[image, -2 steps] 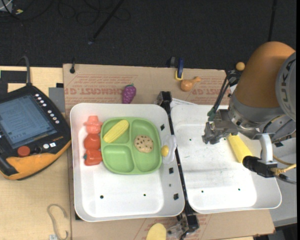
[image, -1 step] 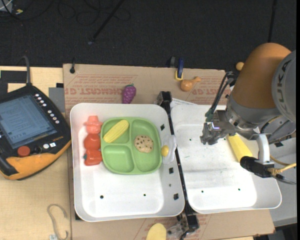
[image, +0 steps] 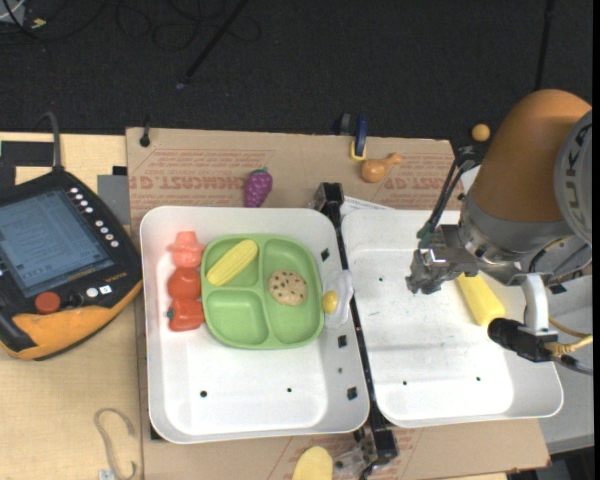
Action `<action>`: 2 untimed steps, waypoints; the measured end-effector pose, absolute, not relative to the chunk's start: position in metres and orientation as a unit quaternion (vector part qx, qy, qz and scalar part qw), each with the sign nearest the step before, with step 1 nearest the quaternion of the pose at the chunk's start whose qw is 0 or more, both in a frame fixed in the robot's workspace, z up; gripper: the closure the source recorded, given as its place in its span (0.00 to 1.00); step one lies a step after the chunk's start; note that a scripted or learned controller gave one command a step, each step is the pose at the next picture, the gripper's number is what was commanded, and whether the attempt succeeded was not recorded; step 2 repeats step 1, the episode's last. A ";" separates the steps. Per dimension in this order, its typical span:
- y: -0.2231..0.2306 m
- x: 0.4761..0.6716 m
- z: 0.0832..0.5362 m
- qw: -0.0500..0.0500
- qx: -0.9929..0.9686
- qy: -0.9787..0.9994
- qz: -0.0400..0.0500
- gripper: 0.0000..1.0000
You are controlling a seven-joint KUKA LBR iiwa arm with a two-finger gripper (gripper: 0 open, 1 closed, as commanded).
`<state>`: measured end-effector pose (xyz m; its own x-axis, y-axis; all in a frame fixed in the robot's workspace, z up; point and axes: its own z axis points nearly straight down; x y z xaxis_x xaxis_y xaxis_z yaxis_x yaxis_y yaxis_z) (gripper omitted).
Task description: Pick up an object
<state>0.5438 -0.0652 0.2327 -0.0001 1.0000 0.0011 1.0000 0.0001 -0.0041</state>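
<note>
My gripper (image: 422, 276) hangs low over the left part of the right bin (image: 430, 388), under the grey wrist with its orange band. A yellow oblong object (image: 476, 297) lies in that bin just to the gripper's right, partly under the wrist. The left bin (image: 240, 398) holds a green divided plate (image: 242, 323). A yellow corn cob (image: 230, 260) and a cookie (image: 287, 287) lie in the plate's compartments. A red and pink toy figure (image: 184, 282) stands left of the plate. A small yellow piece (image: 330, 302) rests at the left bin's right wall.
A teach pendant (image: 50, 258) lies on the bench at the left. Behind the bins sit purple grapes (image: 258, 186), an orange-brown toy (image: 379, 167) and a blue and yellow clamp (image: 358, 138). A yellow lemon-like thing (image: 313, 462) lies by the front edge.
</note>
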 end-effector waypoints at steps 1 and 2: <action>-0.056 0.546 0.237 0.001 -0.707 -0.707 0.000 1.00; -0.056 0.546 0.237 0.001 -0.707 -0.707 0.000 1.00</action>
